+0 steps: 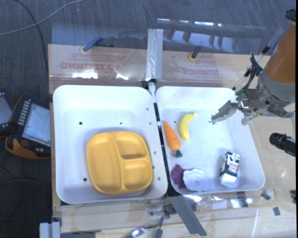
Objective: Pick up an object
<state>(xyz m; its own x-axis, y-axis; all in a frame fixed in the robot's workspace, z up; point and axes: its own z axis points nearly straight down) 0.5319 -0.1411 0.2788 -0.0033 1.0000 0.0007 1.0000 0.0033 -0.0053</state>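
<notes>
Banana (187, 125) just left of gripper (223, 114)

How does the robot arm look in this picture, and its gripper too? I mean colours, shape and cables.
The arm is thick and rounded, with a broad orange band above a grey wrist section. Thin dark cables run down its side to a cluttered metal wrist block. The gripper is grey metal, with slim fingers that taper to a point.

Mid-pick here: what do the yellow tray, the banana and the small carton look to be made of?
Yellow tray: seems moulded plastic, with a matte, even colour and rounded compartment ridges. Banana: probably a plastic toy, uniformly yellow and smooth with a slight sheen. Carton: looks like printed cardboard or a plastic replica, with flat, sharp-edged faces; I cannot tell which.
</notes>
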